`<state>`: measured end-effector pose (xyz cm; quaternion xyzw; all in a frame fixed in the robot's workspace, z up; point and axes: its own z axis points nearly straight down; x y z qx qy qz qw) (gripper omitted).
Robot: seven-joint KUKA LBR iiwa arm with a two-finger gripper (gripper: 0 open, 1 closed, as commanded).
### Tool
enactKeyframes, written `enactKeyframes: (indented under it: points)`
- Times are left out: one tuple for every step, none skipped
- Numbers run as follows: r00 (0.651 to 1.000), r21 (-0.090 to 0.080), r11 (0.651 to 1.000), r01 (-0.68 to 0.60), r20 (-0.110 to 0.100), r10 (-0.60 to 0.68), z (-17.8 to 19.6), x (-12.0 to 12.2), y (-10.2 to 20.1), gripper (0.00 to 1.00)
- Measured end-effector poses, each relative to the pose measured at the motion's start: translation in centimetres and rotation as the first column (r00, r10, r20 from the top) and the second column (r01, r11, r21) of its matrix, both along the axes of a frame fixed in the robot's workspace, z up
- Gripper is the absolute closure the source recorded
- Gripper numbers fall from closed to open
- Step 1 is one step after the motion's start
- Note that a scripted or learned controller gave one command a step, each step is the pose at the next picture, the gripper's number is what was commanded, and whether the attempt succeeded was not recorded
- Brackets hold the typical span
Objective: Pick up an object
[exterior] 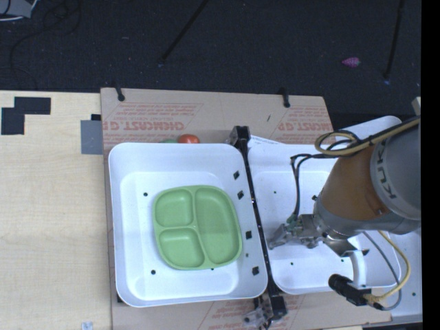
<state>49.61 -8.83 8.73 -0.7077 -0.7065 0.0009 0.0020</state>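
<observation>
A light green plate (197, 227) with three compartments lies flat in the left bin (130, 184). My gripper (283, 236) is low inside the right bin (306, 282), close to that bin's left wall and the divider between the bins. The grey and orange arm covers most of the right bin behind it. I see nothing held in the gripper. The bin floor directly under it is hidden.
A small red-orange object (188, 139) with a bit of green beside it sits behind the left bin's back rim on the cardboard. Cables loop around the wrist (323, 146). A black clamp (240, 135) marks the top of the divider.
</observation>
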Motion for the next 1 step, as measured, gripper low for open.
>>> enactKeyframes:
  points:
    - [1.000,0.000,1.000,0.006,0.001,-0.006,1.13,0.03,-0.14,1.00]
